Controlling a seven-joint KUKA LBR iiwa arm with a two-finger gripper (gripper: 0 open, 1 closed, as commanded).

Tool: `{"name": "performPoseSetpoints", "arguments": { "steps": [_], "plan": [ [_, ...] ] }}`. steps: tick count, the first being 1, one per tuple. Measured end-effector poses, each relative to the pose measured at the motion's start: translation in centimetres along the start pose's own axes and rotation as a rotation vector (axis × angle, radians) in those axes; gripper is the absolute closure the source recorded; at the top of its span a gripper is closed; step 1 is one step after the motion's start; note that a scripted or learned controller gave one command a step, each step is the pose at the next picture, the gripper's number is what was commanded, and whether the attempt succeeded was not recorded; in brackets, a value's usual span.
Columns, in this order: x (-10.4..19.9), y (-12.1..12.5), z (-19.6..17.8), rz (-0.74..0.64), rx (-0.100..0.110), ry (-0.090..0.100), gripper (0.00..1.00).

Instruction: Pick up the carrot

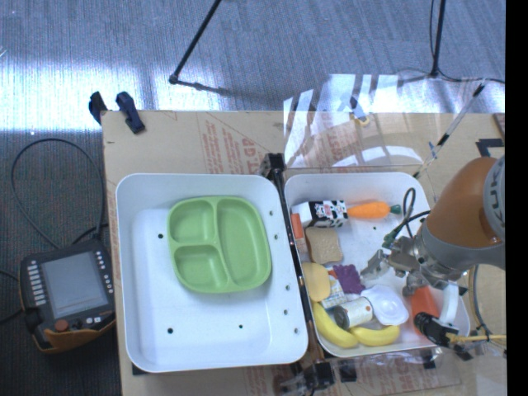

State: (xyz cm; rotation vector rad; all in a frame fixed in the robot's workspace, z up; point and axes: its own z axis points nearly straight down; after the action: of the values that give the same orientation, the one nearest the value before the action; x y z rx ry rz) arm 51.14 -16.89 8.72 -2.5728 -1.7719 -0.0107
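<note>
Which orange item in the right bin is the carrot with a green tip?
The carrot by the far wall, beside the milk carton; the other orange item lies near the tool.

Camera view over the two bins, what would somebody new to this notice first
Probably the green divided plate, lying alone in the left bin. Next comes the crowded right bin, where a carrot lies near the far wall beside a black and white carton, with a banana at the near edge. The arm, with its orange band, reaches in from the right over that bin's right side.
</note>
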Motion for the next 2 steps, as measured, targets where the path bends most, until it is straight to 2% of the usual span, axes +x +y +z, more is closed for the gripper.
{"name": "performPoseSetpoints", "arguments": {
  "steps": [1, 2],
  "plan": [
    [-0.9, 6.5, -1.9, 0.058, -0.011, -0.014, 0.00],
    [1.7, 11.9, 0.0, 0.262, -0.005, -0.009, 0.00]
  ]
}}
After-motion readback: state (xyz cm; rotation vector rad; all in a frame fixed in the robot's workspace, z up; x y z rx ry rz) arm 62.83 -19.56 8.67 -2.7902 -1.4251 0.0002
